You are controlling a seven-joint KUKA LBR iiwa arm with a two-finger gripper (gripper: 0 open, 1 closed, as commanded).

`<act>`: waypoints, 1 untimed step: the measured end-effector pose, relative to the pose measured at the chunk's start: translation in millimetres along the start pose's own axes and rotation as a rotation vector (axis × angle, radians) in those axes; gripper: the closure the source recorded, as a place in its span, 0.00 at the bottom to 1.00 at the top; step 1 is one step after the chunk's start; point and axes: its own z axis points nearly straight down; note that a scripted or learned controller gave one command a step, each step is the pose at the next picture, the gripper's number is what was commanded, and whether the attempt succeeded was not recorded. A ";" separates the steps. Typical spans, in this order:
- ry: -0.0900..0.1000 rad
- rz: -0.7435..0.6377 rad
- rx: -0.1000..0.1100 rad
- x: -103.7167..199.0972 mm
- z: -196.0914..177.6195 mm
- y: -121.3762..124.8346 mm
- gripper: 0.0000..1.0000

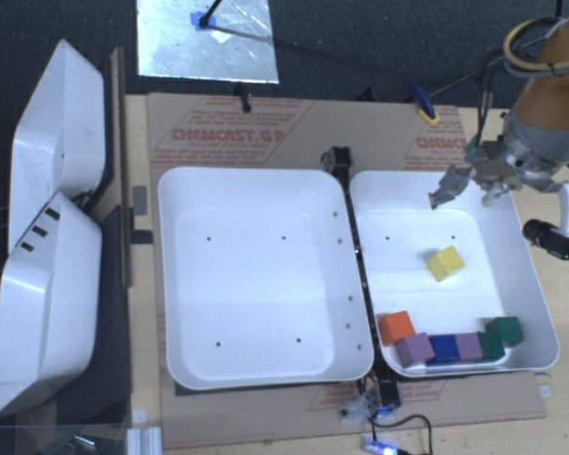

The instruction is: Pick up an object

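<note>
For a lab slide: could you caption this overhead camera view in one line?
Claw open above the right bin, which holds a yellow block and a row of colored blocks along its front edge.

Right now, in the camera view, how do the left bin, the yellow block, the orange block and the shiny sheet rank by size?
1. Left bin, by far the largest.
2. Shiny sheet, on the dark floor beyond the bench.
3. Orange block and yellow block: they look about alike, so no ranking between them.

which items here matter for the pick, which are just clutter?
Job: yellow block, orange block, purple block, blue block, green block, right bin, end effector.
Clutter: left bin, foil sheet, clamp.
</note>
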 end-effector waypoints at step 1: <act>-0.001 -0.001 -0.008 0.2 -4.8 1.6 0.00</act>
